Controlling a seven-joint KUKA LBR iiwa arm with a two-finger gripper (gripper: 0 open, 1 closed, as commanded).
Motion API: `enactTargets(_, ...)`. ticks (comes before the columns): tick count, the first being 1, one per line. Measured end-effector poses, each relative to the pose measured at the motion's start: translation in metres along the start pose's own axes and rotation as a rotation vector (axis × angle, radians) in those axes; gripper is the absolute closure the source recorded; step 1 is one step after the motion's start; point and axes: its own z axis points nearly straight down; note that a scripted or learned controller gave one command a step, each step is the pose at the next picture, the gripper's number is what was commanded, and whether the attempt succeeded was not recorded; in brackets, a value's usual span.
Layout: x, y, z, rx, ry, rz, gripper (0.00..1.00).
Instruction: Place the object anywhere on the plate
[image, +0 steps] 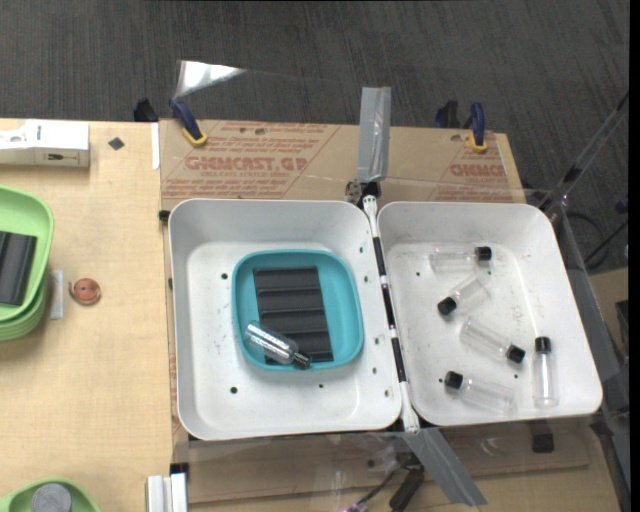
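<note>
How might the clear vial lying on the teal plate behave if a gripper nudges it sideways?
The vial is a slim cylinder lying on its side, so it would probably roll. It rests across the ridged black insert of the teal plate, which may check that roll. Its clear, smooth wall looks slippery and possibly fragile.

Two shallow white plastic bins sit side by side on the surface. In the left bin (200, 400) lies a square teal plate (245, 300) holding a dark ribbed insert (290, 300). A clear vial with a black cap (277, 346) rests on the plate at its 6 o'clock edge, tilted, cap toward 4 o'clock. The right bin (560, 250) holds five more clear black-capped vials (494, 341), scattered apart. At 9 o'clock of the bins sits a green tray (35, 225).
</note>
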Motion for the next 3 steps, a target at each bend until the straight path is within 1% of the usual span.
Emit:
enactTargets(1,0.0,0.0,0.0,0.0,0.0,-0.001,0.0)
enactTargets(2,-0.022,0.039,0.0,0.0,0.0,0.063,0.0)
enactTargets(3,-0.021,0.039,0.0,0.0,0.0,0.063,0.0)
